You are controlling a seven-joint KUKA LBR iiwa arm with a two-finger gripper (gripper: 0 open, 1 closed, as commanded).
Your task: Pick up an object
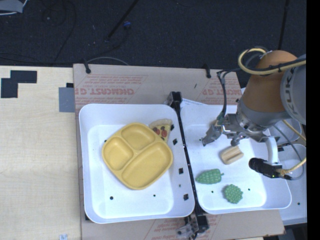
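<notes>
My gripper [220, 140] hangs over the upper middle of the right bin [252, 207], fingers spread apart with nothing between them. Just below and right of it lies a tan block [231, 155], close to the right fingertip but not gripped. Further toward the front of the same bin sit a green bumpy oblong toy [209, 176] and a round green knobbly toy [232, 193]. The left bin [95, 194] holds a yellow divided plate [137, 156], with a toy pizza slice [161, 129] tucked at its upper right edge.
A black divider [182, 149] runs between the two bins. The grey arm with its orange band [267, 91] looms over the right bin's far right side, and a black cable end [264, 167] hangs there. Cardboard lies under the bins; light wooden bench at left.
</notes>
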